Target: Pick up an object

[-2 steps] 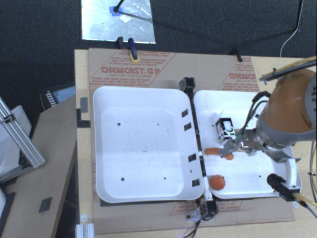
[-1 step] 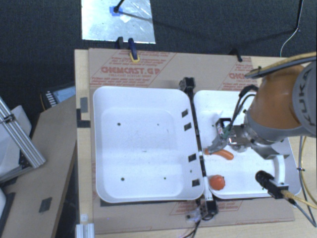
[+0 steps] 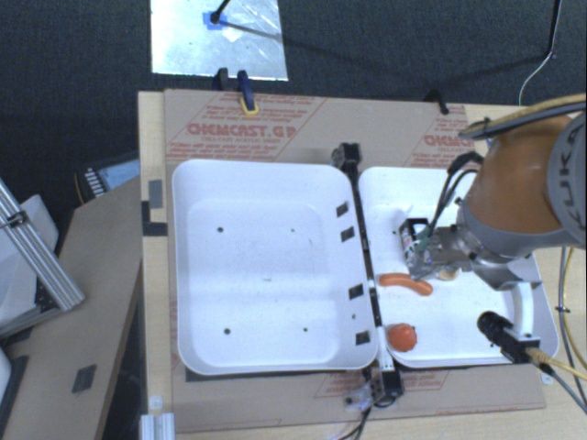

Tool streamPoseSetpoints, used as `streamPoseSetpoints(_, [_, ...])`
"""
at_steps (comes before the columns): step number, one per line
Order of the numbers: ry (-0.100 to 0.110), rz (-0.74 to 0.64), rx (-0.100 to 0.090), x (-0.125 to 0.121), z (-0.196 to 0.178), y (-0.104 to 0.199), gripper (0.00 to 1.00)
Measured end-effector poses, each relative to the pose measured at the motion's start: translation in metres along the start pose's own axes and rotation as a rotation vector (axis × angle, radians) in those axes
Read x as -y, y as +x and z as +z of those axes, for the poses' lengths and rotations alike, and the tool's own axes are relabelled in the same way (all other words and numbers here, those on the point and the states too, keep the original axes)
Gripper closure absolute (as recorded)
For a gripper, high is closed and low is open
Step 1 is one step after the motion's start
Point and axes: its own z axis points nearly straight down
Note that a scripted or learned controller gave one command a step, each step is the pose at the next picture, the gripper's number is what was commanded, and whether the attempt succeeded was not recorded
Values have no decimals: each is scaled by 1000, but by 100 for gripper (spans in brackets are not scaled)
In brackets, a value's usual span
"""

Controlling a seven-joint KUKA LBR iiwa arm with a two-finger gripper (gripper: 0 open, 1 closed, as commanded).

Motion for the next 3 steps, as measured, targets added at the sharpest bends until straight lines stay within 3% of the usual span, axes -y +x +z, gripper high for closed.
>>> streamPoseSetpoints(1, [-9, -6, -2, -53, -96, 50, 100])
streamPoseSetpoints(2, [-2, -7, -3, -67, -148, 127, 100])
streamPoseSetpoints(3, [12, -3, -1, 4, -112, 153, 100])
